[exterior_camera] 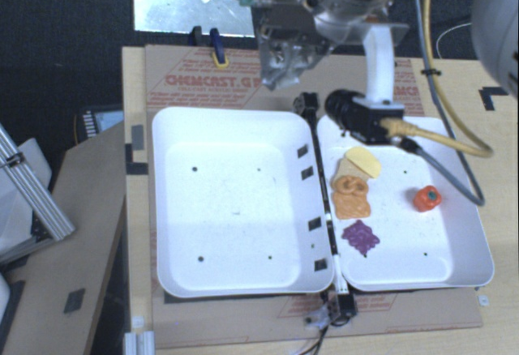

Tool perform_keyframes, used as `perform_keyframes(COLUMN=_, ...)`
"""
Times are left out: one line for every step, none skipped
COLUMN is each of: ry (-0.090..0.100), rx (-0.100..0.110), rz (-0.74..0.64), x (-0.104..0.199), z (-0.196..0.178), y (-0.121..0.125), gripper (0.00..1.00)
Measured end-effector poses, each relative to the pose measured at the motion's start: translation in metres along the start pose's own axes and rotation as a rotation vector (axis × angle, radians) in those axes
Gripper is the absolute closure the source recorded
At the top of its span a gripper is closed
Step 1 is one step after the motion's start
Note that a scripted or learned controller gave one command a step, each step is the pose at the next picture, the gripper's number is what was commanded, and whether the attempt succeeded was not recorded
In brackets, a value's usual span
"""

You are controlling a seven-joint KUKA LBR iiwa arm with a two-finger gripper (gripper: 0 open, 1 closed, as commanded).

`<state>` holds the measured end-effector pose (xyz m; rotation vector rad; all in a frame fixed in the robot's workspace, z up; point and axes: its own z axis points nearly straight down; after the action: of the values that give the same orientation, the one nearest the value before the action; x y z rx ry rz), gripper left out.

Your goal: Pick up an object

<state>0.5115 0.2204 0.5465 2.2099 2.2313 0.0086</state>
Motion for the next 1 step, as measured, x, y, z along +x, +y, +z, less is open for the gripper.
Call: perform_keyframes(ry=0.001, rx=-0.002, rz=-0.005, x=0.0004, z=-0.0112, y=0.0001, gripper=1.0)
